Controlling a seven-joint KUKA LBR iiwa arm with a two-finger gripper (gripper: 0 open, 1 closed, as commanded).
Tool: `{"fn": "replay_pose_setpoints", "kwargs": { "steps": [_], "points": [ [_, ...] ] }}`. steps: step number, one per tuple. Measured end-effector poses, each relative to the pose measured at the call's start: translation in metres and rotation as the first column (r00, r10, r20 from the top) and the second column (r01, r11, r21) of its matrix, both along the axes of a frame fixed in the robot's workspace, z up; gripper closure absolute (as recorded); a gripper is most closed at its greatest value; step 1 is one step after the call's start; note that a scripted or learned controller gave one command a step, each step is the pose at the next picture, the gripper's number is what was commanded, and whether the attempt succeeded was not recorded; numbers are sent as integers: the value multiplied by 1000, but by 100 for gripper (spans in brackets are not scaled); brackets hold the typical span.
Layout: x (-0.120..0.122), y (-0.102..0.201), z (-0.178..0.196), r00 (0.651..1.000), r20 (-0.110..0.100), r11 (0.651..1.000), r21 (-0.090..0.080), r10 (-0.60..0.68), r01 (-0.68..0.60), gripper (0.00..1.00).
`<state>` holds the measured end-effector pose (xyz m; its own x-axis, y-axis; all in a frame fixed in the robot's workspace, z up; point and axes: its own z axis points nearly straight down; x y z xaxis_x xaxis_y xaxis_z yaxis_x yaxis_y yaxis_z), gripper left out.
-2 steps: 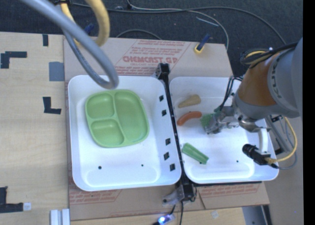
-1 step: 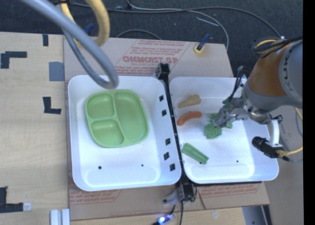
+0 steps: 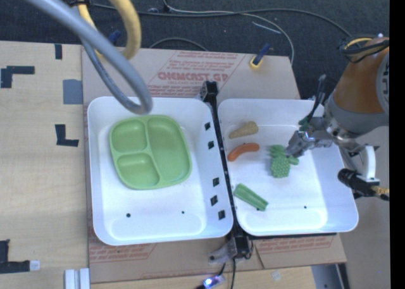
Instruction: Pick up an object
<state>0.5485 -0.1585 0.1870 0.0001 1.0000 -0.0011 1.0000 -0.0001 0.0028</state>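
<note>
In the right bin (image 3: 316,215) lie a tan oblong piece (image 3: 243,130), an orange sausage-shaped piece (image 3: 243,151), a green bumpy broccoli-like toy (image 3: 279,163) and a flat green pod (image 3: 250,196). My gripper (image 3: 296,147) reaches in from the right and sits right at the upper right edge of the broccoli toy, touching or almost touching it. The toy rests on the bin floor. The arm's grey and orange wrist (image 3: 357,95) rises at the right edge.
The left bin (image 3: 101,212) holds a green divided plate (image 3: 150,152). A grey hose (image 3: 95,41) and a yellow hose (image 3: 120,3) cross the upper left. A black divider (image 3: 217,155) runs between the bins. Cables lie on the dark floor behind.
</note>
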Motion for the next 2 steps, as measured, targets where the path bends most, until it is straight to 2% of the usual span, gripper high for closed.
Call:
{"fn": "replay_pose_setpoints", "kwargs": {
  "steps": [1, 2],
  "points": [
    [9, 8, 54, 1000, 1, 1000, 0, 3, -3, 100],
    [26, 59, 53, 1000, -4, 1000, 2, 6, -6, 100]
  ]
}}
